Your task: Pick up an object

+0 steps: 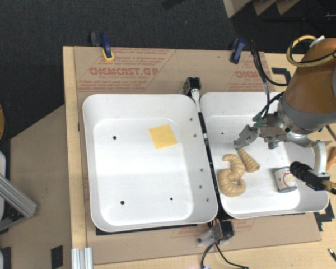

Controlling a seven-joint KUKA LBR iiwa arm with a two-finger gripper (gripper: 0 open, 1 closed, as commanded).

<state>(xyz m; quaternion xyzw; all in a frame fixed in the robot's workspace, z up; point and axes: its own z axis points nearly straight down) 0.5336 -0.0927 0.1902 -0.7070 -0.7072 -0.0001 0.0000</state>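
1. Right of centre, the gripper (pixel 245 139) hovers over the right bin (pixel 224 108), fingers slightly apart, holding nothing.
2. Just below it lies a tan curled object (pixel 233 175).
3. A yellow square (pixel 163 136) sits in the left bin (pixel 101 167).

— Where does the arm (pixel 312 88) sit?
— It reaches in from the right, its orange band uppermost and the grey wrist below it.
— And the gripper (pixel 245 139)?
— It points left and downward; whether the jaws are parted cannot be made out.
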